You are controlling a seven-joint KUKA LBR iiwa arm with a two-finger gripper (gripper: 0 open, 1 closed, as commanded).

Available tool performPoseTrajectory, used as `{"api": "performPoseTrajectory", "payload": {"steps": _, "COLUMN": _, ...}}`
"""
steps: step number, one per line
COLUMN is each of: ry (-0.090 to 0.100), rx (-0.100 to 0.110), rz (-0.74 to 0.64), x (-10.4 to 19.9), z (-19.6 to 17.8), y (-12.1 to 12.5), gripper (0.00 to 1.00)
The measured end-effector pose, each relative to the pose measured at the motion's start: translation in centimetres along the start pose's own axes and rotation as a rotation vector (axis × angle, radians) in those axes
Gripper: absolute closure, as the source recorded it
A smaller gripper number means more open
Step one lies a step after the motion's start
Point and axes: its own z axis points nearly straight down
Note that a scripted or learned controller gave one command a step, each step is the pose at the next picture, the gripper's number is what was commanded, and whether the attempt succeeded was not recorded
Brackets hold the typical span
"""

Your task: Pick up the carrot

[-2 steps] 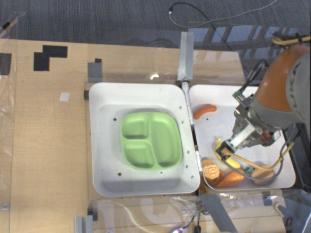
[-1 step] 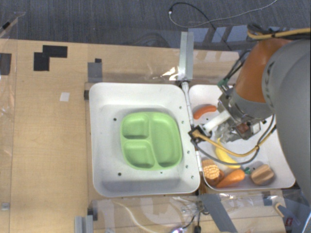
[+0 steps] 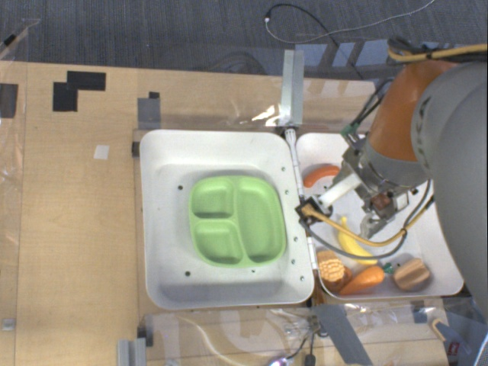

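Orange and tapered, the carrot (image 3: 361, 279) lies at the near edge of the right bin (image 3: 438, 239), between a ridged tan piece (image 3: 331, 266) and a brown block (image 3: 411, 274). A banana (image 3: 352, 242) lies just above it. My gripper (image 3: 377, 207) hangs over the middle of that bin, apart from the carrot; I cannot tell how it is set. A green divided plate (image 3: 236, 219) sits in the left bin (image 3: 164, 212) on the counter (image 3: 69, 227).

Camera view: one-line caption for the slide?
KUKA arm's gripper hovers over the right bin, above the banana; carrot lies at the near edge, green tray in the left bin.
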Motion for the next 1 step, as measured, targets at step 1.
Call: {"api": "performPoseTrajectory", "payload": {"steps": 1, "ry": 0.000, "rx": 0.000, "rz": -0.010, "x": 0.11, "z": -1.00, "y": -0.03, "gripper": 1.00}}
